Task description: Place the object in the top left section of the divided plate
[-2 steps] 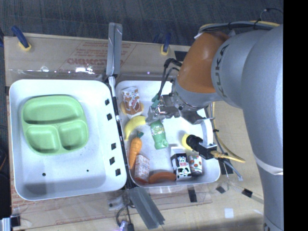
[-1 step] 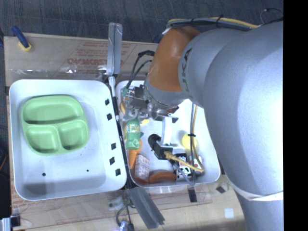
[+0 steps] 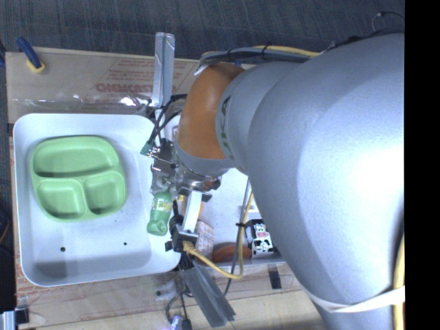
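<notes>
Obs. Gripper (image 3: 172, 192) hangs over the right wall of the left bin (image 3: 41, 267), at about 4 o'clock from the divided plate (image 3: 79, 177). The green translucent object (image 3: 159, 216) sits just at the gripper's 7 o'clock, close against it, over that same wall. Grip state: cannot tell, the contact is hidden (so not logged as held).

Risks, as I judge them:
1) If the object is not truly gripped, a move toward 10 o'clock leaves it behind or knocks it off the wall.
2) If it is gripped near one end only, it may swing and slip on the carry.
3) The plate's upper compartment (image 3: 69, 158) is one wide section with two smaller ones below it. A release too far toward 6 o'clock puts the object across a divider ridge or in the wrong section.

Orientation. The long axis runs roughly 12–6, with the upper end leaning slightly toward 1 o'clock. Which end is its top is too blurred to say.
</notes>
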`<state>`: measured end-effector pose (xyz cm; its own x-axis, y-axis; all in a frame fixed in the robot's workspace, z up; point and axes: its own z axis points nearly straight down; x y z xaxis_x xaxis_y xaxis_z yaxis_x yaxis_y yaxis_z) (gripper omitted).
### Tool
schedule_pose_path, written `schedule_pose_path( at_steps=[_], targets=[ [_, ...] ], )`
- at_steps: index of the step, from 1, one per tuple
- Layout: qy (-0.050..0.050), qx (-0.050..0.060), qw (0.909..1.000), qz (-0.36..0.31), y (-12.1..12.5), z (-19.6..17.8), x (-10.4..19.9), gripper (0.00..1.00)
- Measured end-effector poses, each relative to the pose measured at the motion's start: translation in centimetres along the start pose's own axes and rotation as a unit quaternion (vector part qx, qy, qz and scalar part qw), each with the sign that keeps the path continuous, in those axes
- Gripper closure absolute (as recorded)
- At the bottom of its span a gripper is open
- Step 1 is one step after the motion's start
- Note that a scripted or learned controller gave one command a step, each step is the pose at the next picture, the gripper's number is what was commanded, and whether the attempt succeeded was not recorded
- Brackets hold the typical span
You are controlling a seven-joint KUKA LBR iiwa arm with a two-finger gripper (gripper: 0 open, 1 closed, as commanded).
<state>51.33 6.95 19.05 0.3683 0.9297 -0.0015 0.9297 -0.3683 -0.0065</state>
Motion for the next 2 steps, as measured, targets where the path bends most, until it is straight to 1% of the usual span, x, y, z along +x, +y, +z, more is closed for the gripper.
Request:
schedule_pose_path(
  at_steps=[1,2],
  targets=[
    [0.000,-0.001,1.0000,0.006,1.7,-2.4,8.1,1.00],
    [0.000,-0.001,1.0000,0.009,0.9,-7.7,16.6,1.00]
  ],
)
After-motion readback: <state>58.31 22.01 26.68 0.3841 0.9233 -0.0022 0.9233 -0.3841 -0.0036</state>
